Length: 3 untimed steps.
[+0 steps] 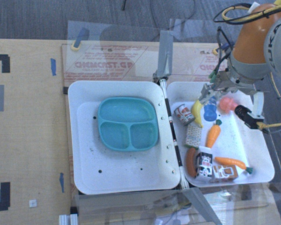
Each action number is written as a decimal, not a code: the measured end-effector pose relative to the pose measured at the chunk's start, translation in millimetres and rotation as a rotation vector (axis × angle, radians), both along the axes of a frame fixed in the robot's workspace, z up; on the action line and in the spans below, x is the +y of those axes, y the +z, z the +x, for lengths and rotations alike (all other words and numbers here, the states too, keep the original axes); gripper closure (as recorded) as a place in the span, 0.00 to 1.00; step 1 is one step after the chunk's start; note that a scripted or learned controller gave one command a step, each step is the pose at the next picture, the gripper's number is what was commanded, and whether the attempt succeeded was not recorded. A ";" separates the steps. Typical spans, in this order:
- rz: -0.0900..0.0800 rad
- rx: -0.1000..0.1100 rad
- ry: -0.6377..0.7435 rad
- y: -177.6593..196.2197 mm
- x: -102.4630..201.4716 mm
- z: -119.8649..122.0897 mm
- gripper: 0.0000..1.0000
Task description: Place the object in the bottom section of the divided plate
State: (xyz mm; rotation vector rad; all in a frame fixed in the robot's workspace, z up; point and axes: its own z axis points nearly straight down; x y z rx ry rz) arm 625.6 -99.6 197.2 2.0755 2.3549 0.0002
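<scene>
A teal divided plate (128,123) lies in the left bin (84,163), with one wide section at the far side and two smaller ones at the near side; nothing lies in it. My gripper (212,93) hangs over the far part of the right bin (264,165). It is just above a yellow banana (197,113), a blue piece (209,112) and a pink piece (228,104). I see nothing held in it, and the wrist hides how it stands.
The right bin also holds a small can (182,114), a grey mesh pad (193,135), two carrots (213,135) (230,163), a sausage (191,161), a milk carton (204,165) and a brown box (225,172). A black cable clip (247,116) sticks out beside the wrist.
</scene>
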 end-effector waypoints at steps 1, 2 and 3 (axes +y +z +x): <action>0.000 -0.001 0.030 21.5 102.3 41.7 1.00; 0.001 0.003 0.193 -11.9 154.8 40.3 1.00; 0.001 0.003 0.194 -11.7 155.4 40.4 0.00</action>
